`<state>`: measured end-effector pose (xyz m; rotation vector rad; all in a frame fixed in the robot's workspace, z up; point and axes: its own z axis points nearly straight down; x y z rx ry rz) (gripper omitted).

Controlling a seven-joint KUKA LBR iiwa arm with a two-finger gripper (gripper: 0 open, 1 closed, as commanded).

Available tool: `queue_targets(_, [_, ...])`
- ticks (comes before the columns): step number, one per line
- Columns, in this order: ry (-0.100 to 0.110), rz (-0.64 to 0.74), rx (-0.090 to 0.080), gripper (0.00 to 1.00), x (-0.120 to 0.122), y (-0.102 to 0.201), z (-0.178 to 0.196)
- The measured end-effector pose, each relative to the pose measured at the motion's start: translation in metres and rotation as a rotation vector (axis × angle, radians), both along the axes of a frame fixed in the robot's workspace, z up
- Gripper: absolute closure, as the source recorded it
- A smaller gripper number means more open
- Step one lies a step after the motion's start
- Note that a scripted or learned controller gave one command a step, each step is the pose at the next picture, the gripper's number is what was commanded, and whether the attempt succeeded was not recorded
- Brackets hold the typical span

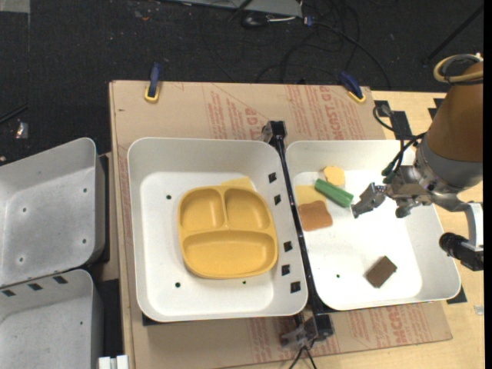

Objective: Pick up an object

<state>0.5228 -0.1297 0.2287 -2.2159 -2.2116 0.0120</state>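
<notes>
Green block (333, 193): right bin (430, 290), long axis running ten to four o'clock, its lower end just beside gripper (363, 204) at nine o'clock; finger spread indeterminate.

Two white bins (146, 229) side by side. One yellow tray (227, 233) with three compartments in the left bin. In the right bin, four or perhaps five small items: one green block (333, 193), one yellow piece (334, 176), one tan slab (314, 217), one brown block (380, 270). Two blue clamps (153, 83).
</notes>
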Motion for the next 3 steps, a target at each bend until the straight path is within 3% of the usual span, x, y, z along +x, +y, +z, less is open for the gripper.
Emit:
queue_targets(1, [-0.012,0.003,-0.002,0.0,0.003,0.0,0.006])
queue_targets(3, [-0.008,0.0,-0.001,0.0,-0.004,0.002,-0.104])
